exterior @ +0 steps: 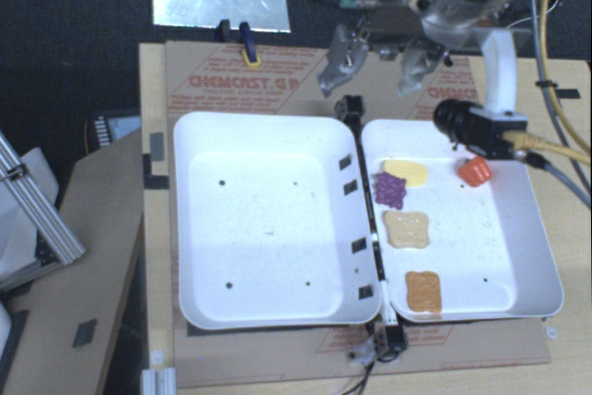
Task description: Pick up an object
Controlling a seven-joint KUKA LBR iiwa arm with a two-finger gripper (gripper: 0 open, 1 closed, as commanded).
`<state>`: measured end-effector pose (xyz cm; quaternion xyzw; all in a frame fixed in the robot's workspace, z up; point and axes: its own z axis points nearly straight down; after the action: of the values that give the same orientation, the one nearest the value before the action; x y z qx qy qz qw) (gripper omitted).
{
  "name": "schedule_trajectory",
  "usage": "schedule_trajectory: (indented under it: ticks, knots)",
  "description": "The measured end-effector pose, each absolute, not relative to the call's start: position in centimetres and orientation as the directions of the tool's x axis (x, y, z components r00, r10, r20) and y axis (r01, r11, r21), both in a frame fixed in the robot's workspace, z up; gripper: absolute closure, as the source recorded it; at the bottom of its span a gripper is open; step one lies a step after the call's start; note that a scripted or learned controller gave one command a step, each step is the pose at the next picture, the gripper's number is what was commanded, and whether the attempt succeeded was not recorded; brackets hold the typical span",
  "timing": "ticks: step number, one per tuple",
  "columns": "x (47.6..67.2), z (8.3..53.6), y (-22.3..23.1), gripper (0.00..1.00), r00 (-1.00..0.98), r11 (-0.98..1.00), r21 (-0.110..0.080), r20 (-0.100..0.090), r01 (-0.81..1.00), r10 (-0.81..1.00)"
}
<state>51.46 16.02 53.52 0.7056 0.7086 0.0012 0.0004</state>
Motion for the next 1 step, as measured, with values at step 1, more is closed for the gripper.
schedule_trajectory:
  ticks: [1]
  knots:
    - [51.46, 53.52, 16.02, 0.0, -0.004, 0.004, 0.002, 0.001, 1.0, 1.0]
